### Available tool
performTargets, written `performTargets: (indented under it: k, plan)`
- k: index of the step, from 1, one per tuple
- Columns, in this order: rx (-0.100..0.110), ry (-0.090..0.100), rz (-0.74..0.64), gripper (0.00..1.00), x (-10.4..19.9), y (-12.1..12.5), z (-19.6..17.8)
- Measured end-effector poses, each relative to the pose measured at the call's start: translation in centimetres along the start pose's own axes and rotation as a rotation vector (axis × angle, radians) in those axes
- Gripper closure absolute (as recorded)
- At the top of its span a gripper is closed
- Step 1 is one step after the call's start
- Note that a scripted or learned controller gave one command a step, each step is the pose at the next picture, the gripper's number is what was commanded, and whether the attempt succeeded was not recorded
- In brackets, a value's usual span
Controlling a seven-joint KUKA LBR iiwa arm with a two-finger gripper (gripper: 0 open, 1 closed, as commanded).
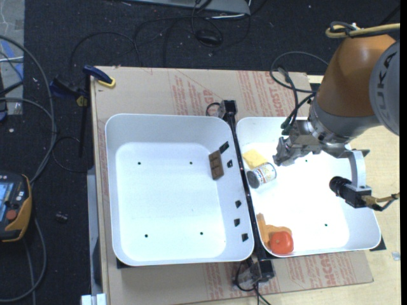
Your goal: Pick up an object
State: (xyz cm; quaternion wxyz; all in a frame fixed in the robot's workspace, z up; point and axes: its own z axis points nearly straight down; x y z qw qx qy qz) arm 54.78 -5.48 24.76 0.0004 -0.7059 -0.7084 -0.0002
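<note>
A brown cardboard-topped bench (191, 84) stands on dark carpet strewn with cables, bearing 2 white bins. In the right bin (331, 234), a small can (261, 175) lies on its side near the left wall, its long axis slanting up to the right, just below a yellow block (254, 157). A red tomato-like object (280, 241) sits at the front corner. The gripper (283, 155) hangs just right of the can; whether it is wide or narrow cannot be told. A brown block (216, 165) leans in the left bin (127, 132).

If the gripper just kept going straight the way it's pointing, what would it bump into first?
Probably the small can lying in the right bin: the gripper aims down-left toward it. Depth is unclear; it might meet the bin floor first.
</note>
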Motion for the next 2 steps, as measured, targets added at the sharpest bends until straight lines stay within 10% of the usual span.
performTargets:
  k: [2]
  plan:
    - [0.001, 0.0, -0.001, 1.0, 10.1, 0.3, 2.4]
